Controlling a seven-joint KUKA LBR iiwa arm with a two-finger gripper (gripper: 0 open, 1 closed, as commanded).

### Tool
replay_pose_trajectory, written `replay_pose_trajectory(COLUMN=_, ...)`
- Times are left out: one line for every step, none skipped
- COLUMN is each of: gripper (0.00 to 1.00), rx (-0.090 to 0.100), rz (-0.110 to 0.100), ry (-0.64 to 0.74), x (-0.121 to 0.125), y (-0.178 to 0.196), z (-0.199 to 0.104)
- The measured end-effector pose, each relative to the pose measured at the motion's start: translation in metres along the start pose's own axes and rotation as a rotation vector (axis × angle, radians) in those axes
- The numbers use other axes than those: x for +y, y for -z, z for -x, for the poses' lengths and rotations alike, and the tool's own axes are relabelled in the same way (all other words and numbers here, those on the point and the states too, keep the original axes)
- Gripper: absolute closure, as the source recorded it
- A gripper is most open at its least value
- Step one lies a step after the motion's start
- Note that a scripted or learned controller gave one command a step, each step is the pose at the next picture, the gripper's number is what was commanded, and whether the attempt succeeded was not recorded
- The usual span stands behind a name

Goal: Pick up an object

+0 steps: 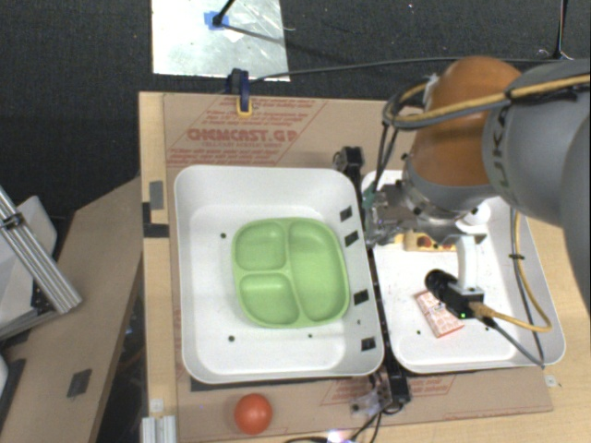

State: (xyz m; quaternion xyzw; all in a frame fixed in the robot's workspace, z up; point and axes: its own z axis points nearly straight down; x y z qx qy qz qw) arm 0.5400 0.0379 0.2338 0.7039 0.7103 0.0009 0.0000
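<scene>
My gripper [382, 221] hangs under the grey and orange wrist over the far left part of the right bin [526, 340], close to the wall between the two bins. A small red and white box [436, 314] lies on the right bin's floor, toward the front and apart from the gripper. A small orange and yellow object [417, 242] peeks out from under the wrist, just right of the gripper. In the left bin [199, 247] a green divided plate [288, 270] lies flat in the middle.
A red ball [252, 413] sits on the bench in front of the left bin, outside both bins. A yellow cable [517, 321] trails across the right bin. An aluminium rail [37, 257] stands at the far left.
</scene>
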Motion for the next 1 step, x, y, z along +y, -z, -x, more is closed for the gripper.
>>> replay_pose_trajectory(gripper=1.0, rx=0.001, rz=0.0, ry=0.001, x=0.0165, y=-0.0127, z=-0.0526)
